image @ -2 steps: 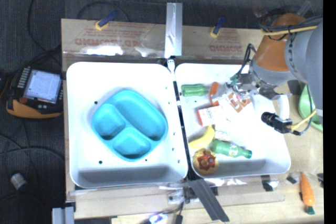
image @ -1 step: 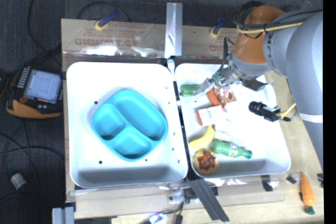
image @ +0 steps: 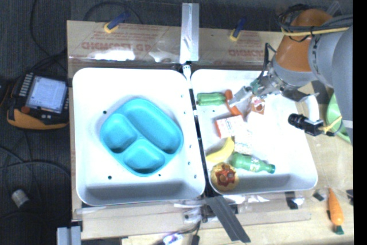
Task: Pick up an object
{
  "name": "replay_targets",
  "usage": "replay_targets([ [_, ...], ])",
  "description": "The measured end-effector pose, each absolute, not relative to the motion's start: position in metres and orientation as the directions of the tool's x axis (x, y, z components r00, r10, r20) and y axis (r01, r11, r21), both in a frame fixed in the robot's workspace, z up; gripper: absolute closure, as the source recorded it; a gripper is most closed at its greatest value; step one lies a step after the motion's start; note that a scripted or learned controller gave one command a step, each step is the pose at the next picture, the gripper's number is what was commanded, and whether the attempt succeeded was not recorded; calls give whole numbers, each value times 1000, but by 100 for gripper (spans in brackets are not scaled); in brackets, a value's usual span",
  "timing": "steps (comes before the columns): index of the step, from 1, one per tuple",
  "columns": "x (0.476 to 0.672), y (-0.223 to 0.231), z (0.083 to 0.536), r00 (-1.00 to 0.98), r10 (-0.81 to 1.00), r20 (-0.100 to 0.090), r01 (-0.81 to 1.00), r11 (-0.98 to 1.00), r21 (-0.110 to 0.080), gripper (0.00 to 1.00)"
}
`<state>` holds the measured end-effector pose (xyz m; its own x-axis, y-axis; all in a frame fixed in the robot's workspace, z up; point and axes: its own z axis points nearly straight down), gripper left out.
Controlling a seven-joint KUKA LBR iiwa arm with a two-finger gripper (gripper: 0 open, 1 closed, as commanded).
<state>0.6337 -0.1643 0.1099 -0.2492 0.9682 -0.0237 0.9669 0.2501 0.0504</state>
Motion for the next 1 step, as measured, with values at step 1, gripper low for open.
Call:
replay_targets([
  [1,638,-168,126,-247,968,-38,966,249,65,100],
])
